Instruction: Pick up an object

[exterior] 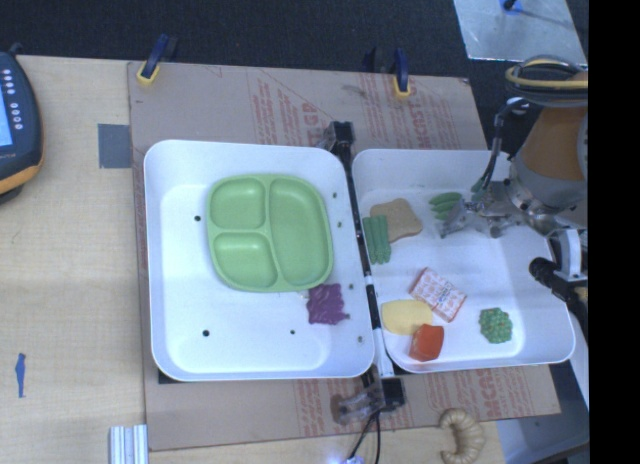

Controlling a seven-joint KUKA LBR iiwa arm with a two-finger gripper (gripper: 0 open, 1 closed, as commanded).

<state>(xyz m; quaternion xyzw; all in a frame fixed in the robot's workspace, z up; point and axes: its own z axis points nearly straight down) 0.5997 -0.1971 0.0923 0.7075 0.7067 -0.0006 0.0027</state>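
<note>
Cardboard sheet (300,112) clamped on wooden bench (70,292); dark carpet (250,2) at 12 o'clock; gripper (466,214) at 3 o'clock, grip unreadable.

Open floor lies mid right bin (520,252), ringed by cracker (437,294), broccoli (495,325) and toast (399,218).

my single fixed camera looks down at a slant from above the table (80,252), framing both bins (170,252).

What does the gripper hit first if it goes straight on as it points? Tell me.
Probably the small dark green plastic piece just ahead of the gripper in the right white bin; height is unclear.
</note>
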